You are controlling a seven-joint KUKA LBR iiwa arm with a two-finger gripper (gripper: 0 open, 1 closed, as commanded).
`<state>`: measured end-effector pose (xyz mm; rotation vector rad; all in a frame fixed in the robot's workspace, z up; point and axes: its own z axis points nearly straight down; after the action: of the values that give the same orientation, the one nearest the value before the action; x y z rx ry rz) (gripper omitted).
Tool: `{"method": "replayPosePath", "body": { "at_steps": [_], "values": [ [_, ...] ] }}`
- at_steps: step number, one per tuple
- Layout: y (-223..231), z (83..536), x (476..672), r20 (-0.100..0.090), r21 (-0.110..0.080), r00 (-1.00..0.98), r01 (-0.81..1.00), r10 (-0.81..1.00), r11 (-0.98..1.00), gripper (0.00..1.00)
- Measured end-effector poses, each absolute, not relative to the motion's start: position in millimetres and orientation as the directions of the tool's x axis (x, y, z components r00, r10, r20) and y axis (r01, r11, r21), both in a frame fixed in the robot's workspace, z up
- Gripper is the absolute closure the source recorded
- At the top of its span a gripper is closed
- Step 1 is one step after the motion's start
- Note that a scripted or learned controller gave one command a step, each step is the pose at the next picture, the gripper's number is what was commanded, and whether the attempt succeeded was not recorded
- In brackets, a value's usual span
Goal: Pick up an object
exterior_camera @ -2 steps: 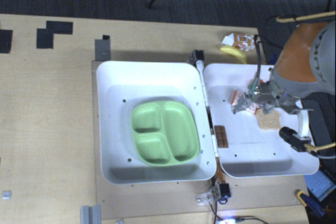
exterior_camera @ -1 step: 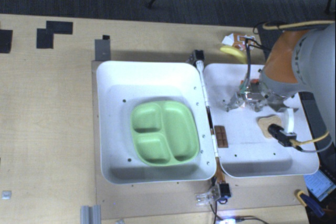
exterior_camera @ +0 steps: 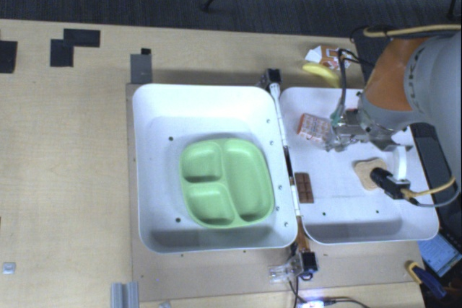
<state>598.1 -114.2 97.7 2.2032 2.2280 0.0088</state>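
Hovering by the small packet (exterior_camera: 313, 128) in the right bin (exterior_camera: 361, 227), gripper (exterior_camera: 338, 141) opening can't tell; packet looks light, crinkly — pinch its flat faces

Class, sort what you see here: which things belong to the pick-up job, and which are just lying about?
Belong to the job:
gripper
red-and-white packet
brown bar
tan piece
right bin

Lying about:
green divided tray in the left bin
yellow item beyond the bins
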Motion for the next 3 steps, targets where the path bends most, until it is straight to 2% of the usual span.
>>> {"method": "replayPosePath", "body": {
  "at_steps": [1, 2, 3],
  "values": [
    [-114, 98, 598.0, -0.002, 0.009, -0.011, 1.000, 1.000, 0.011, 0.00],
    [-97, 86, 535.4, -0.001, 0.006, -0.003, 1.000, 1.000, 0.003, 0.00],
    [-96, 85, 628.2, 0.000, 0.004, -0.006, 1.000, 1.000, 0.006, 0.00]
  ]
}}
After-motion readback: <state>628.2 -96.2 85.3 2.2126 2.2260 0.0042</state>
